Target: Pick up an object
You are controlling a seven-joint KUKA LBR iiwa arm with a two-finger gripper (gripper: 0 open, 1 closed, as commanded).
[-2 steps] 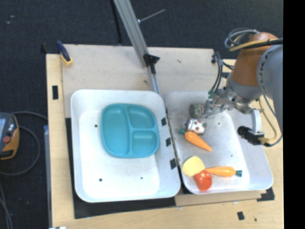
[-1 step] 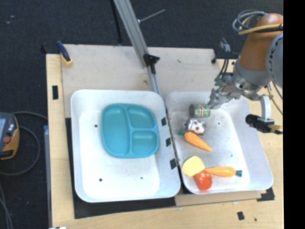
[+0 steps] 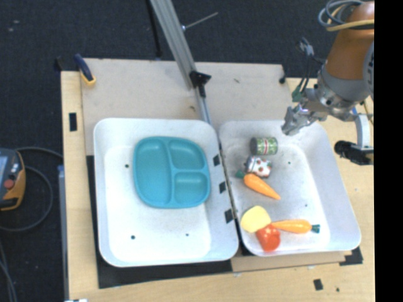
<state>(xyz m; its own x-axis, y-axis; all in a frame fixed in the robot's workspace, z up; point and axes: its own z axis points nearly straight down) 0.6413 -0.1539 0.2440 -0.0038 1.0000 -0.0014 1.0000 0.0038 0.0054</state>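
- A light wooden surface [image 3: 138,90] carries two shallow white bins side by side, and dark carpet [image 3: 63,17] lies around it.
- The left bin [image 3: 119,231] holds a teal divided plate [image 3: 171,172] with three compartments, lying flat near its middle.
- The right bin [image 3: 334,194] touches the left one along their shared edge.
- A grey metal rail [image 3: 173,33] slants down from the top to the gap between the bins, with a black clamp [image 3: 200,79] partway along.
- A blue-and-yellow clamp [image 3: 84,69] sits at the surface's far left corner.
- An orange and grey device [image 3: 9,180] with a black cable [image 3: 44,187] lies on the carpet at the left edge.
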